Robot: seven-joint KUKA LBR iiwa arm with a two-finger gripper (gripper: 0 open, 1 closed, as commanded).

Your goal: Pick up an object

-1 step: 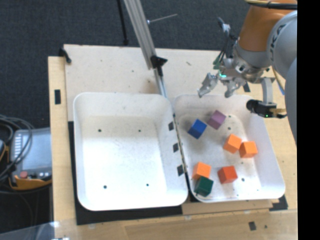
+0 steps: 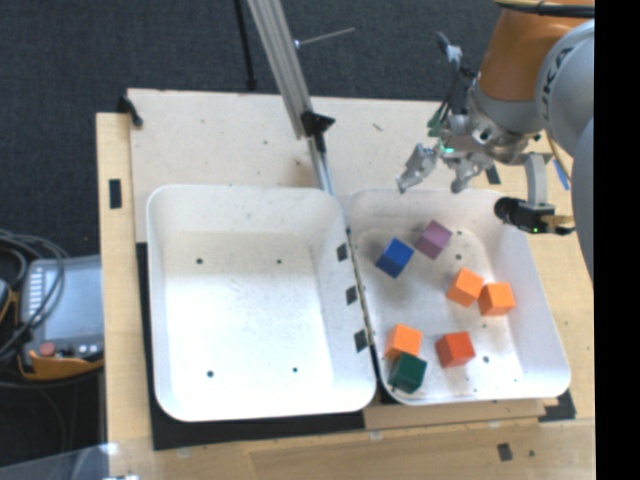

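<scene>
No writing, label, brand, number or sign can be read anywhere, neither on the two white bins (image 2: 250, 203), nor on the coloured blocks (image 2: 395, 258), nor on the arm (image 2: 530, 38), nor on the grey device (image 2: 60, 298) at the left edge.

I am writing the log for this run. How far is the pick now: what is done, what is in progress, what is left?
Done: nothing is lifted; the blue block, purple block, three orange blocks, red block and green block all lie in the right bin. In hand: the gripper hangs over that bin's far edge, jaws open, holding nothing. Left: descend, close on one block and lift it.
</scene>
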